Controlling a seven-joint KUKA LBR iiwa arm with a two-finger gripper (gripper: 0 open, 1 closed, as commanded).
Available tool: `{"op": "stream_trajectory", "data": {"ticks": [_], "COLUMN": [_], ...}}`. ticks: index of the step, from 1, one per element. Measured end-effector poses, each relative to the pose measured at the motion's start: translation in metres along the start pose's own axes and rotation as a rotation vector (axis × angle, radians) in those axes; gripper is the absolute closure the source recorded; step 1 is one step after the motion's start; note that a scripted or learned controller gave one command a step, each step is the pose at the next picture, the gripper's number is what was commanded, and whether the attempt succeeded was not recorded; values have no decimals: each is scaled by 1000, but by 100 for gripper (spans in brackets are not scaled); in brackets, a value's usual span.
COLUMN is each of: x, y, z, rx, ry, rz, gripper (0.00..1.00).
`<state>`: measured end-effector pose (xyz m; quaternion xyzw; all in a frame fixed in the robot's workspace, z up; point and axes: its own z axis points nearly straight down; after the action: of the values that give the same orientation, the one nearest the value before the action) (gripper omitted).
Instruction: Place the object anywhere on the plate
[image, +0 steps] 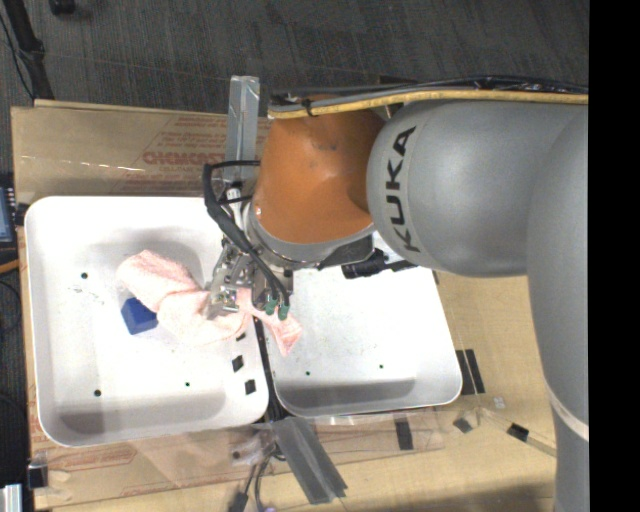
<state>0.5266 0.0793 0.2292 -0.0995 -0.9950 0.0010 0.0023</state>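
Note:
A crumpled pink cloth (165, 285) lies in the left white bin (60, 330). One end of it stretches over the divider into the right white bin (400, 340). A small blue block (139, 316) rests against the cloth's left side. My gripper (248, 298) hangs over the divider at the cloth's right end, with cloth bunched up between its fingers. The grey arm with its orange band (310, 185) hides the back of the right bin.
The raised rim between the two bins (258, 370) runs right under the gripper. Brown cardboard (120, 140) lies behind the bins. Black tape marks (240, 362) sit near the divider. The floor of the right bin stretches in front of the arm.

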Motion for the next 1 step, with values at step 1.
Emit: {"op": "stream_trajectory", "data": {"ticks": [1], "x": [22], "y": [55], "z": [6], "rx": [1], "ry": [2], "rz": [-206], "gripper": [100]}}
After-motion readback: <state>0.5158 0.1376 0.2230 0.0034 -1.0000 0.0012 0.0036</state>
